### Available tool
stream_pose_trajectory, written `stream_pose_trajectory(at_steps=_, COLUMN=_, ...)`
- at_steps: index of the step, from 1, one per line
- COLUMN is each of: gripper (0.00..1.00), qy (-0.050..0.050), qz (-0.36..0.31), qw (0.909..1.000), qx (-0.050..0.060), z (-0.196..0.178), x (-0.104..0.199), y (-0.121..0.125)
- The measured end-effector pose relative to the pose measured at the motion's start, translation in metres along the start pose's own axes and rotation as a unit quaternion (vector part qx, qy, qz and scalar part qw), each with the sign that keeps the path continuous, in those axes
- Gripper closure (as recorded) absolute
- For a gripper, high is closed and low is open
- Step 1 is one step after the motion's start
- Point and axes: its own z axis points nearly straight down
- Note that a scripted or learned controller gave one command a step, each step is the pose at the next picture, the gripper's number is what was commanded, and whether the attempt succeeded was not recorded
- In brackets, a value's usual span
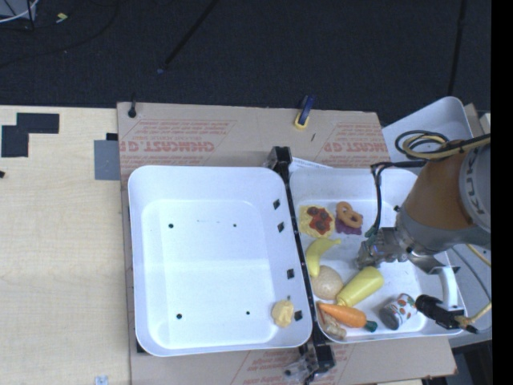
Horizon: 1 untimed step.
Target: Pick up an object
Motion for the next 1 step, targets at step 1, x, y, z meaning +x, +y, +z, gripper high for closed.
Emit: stream_pose_trajectory(at_steps=1, gripper=1.00, qy=0.000, qz=-0.008, qw=1.0000, qx=-0.004, z=-0.0934, x=0.1213, y=0.0730)
